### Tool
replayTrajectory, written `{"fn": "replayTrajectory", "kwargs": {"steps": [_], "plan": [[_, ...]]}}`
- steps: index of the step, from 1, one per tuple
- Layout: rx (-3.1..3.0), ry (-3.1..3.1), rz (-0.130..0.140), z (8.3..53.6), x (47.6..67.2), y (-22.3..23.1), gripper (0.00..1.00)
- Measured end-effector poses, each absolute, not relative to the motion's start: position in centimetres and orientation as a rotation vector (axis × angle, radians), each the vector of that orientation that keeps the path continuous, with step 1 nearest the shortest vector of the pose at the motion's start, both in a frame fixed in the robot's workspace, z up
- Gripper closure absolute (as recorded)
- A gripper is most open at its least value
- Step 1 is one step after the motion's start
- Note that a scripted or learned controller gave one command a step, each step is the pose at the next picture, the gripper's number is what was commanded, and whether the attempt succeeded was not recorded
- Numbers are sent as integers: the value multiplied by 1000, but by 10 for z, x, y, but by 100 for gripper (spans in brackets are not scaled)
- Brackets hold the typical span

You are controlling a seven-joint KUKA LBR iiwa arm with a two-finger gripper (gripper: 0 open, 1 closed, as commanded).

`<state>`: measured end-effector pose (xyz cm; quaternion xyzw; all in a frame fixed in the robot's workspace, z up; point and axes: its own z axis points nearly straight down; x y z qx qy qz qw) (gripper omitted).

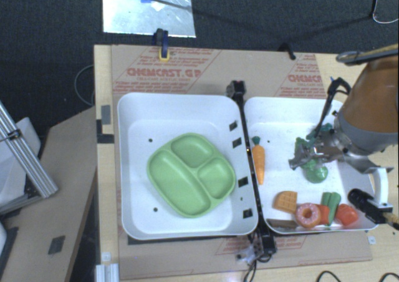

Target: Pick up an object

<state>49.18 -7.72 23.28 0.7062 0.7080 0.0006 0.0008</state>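
Gripper (pixel 303 157) of the grey and orange arm sits low in the right bin (pixel 274 118), reaching in from the right edge; whether its fingers are apart or together cannot be told from this angle. It is right at a green toy (pixel 317 173) (possibly a vegetable, the shape is blurred), which lies in the middle of that bin and is partly covered by the gripper.

Along the right bin's left wall lies a toy carrot (pixel 258 161), well apart from the gripper with bare white floor between. Crowded along the bin's near edge are a waffle-like piece (pixel 286 201), a pink doughnut (pixel 307 214), and a red and green piece (pixel 336 209). The bin's far half is open floor.

In the left bin (pixel 134 143) a green divided plate (pixel 191 175) rests near the centre, with white floor on all sides of it. Both bins stand side by side on a cardboard-covered bench (pixel 187 65).
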Motion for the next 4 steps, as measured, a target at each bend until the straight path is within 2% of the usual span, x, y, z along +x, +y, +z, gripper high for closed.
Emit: {"fn": "replayTrajectory", "kwargs": {"steps": [3, 4], "plan": [[2218, 2223, 3, 234, 486, -78, 100], [2216, 2225, 3, 233, 492, -78, 100]]}}
